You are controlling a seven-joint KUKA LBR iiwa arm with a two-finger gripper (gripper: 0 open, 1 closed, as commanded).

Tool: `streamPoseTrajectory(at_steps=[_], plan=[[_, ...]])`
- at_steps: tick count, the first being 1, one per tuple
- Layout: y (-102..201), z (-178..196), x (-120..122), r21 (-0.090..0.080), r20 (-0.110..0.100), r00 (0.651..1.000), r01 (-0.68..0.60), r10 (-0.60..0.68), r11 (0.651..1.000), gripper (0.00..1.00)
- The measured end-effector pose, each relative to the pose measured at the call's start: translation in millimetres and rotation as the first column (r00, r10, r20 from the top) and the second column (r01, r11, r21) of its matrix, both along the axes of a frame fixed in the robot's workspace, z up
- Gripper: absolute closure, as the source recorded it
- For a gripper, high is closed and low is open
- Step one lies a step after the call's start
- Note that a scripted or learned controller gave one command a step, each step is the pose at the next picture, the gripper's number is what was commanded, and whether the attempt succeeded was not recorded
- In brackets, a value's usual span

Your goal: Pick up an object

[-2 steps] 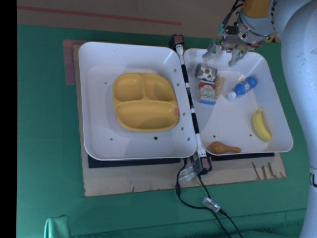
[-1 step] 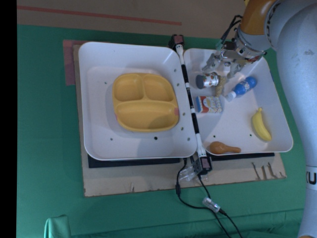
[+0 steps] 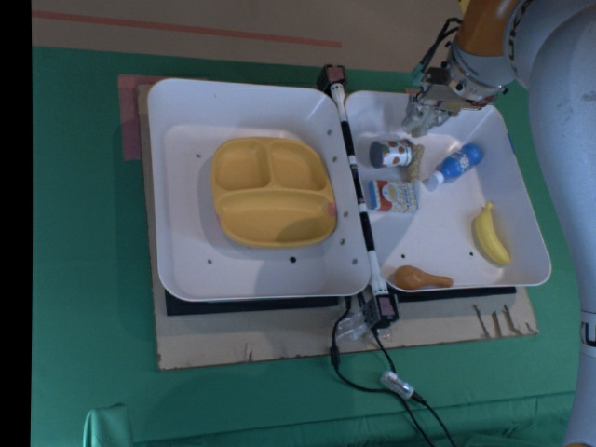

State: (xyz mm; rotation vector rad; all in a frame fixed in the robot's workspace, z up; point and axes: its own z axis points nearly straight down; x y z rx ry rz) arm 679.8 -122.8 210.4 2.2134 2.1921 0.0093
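a: where is your gripper now?
b: my gripper (image 3: 416, 119) hangs in the right bin (image 3: 521, 203), just above the small can (image 3: 392, 153). i cannot tell its state.
a: and the other things?
b: beside the can lies the blue bottle (image 3: 455, 166), below it the box (image 3: 392, 196). the banana (image 3: 491, 236) and pear (image 3: 420, 277) are further away.
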Motion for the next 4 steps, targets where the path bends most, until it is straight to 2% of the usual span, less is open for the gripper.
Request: streamPoseTrajectory(at_steps=[1, 2, 4], plan=[[12, 94, 23, 0.009, -0.006, 1.000, -0.005, 0.006, 1.000, 1.00], [47, 160, 22, 0.010, -0.006, 1.000, -0.006, 0.006, 1.000, 1.00], [118, 203, 21, 0.010, -0.008, 1.000, -0.004, 0.004, 1.000, 1.00]])
